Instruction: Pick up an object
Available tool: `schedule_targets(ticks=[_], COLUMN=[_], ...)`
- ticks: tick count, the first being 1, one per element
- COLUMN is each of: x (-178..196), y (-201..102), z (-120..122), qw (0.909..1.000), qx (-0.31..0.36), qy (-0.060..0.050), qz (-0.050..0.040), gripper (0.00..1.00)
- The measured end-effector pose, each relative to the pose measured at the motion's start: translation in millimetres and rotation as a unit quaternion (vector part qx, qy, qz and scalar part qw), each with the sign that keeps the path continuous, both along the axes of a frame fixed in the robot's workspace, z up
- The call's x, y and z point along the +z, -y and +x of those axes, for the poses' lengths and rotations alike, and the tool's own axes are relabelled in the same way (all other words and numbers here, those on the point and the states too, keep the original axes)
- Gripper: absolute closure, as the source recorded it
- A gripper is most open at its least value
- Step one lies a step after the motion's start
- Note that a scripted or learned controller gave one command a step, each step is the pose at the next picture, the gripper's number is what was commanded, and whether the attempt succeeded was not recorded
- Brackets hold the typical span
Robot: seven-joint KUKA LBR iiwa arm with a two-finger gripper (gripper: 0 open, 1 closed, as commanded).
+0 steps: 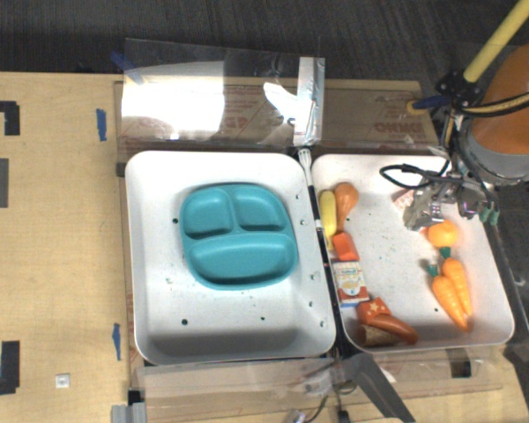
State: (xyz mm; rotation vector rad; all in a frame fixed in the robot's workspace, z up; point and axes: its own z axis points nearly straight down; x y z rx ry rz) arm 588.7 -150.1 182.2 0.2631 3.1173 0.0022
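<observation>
Dark grey carpeted floor (247, 11) borders the far edge of a pale wooden worktop (53, 236). Black tape marks (2, 117) and short blue tape strips (100, 124) lie on its left part. A clear plastic sheet (212, 100), glaring under overhead light, stands behind brown cardboard (370, 113).

The arm (511, 113) is cut off by the right edge; small items at the right bin's (498, 324) front blur together.

Grey arm (502, 152) with an orange band — black cables looping loose (metal gripper (434, 208) below).
</observation>
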Motion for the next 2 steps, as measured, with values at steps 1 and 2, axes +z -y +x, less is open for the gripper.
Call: schedule_targets(ticks=[1, 2], x=[-4, -93], y=[3, 52], z=[-3, -40], qw=[1.0, 0.9983], qx=[-0.003, 0.058], qy=[-0.004, -0.001], qz=[-0.0001, -0.002], gripper=[0.0, 0.0])
